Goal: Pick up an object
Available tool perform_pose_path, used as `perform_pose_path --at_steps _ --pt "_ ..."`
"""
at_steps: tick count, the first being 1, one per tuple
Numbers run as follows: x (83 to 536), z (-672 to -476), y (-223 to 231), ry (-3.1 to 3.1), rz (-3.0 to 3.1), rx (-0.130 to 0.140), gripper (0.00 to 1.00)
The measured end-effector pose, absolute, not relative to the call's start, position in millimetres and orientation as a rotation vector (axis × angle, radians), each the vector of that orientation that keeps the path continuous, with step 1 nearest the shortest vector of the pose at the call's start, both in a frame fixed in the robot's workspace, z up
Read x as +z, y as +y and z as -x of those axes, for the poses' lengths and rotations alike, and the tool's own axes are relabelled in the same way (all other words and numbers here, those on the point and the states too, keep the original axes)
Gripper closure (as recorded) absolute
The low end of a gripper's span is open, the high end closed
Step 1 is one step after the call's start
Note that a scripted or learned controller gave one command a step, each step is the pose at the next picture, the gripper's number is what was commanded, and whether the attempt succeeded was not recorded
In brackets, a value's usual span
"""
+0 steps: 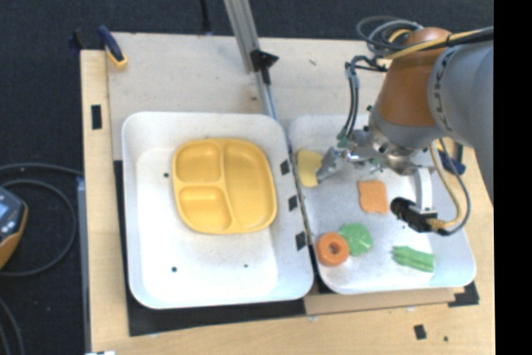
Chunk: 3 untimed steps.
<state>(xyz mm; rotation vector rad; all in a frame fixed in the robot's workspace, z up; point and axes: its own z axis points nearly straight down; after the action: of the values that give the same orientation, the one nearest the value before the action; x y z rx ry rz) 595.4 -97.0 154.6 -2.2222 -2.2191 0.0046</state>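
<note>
Gripper [332, 163] low in the right bin [453, 266], tip almost on the pale yellow piece [308, 168] by the left wall; whether it's apart or together, I can't tell. Orange square [373, 197] just beside. I'd centre over the yellow piece, clear of the wall, before closing.

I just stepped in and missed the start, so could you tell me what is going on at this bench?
The arm's gripper hangs low over the right bin, next to a pale yellow piece by its left wall. An orange block, orange ring and two green pieces lie loose. The left bin holds a yellow divided plate.
</note>
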Motion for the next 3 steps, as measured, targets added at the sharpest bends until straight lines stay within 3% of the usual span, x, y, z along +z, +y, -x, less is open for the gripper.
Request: perform_pose_path --at_steps 1,2,3 --pt "168.7 -597.0 -98.1 -2.218 2.230 -0.003 1.00" --pt "222.5 -608.9 -99.8 -2.228 2.223 -0.006 1.00" --pt "214.4 -609.4 -100.7 -2.223 2.221 0.001 1.00"
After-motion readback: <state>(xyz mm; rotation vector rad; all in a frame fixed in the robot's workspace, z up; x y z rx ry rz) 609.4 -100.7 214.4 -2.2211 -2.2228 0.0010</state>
